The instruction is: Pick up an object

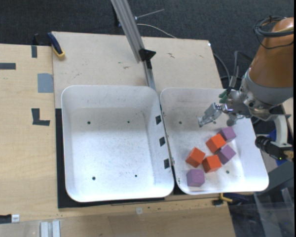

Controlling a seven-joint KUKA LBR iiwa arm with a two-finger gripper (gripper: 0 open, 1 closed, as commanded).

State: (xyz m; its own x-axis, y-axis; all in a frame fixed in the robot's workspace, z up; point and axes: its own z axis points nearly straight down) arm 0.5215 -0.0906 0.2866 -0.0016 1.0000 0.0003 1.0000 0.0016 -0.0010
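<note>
Blocks point(211, 154) cluster in right bin point(187, 102); gripper point(207, 118) above.

Both white bins point(113, 95) look like smooth plastic, speckled with dark grit. The bench point(19, 147) is pale matt wood. The rail point(128, 21) at upper centre is dull ribbed metal.

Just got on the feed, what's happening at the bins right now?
The arm's gripper hangs over the right bin, above bare floor just up and left of the blocks. Nothing shows between its fingers. Six blocks sit clustered in that bin's lower right part: three orange blocks and three purple blocks. The left bin lies beside it. No pick has been made yet.
</note>
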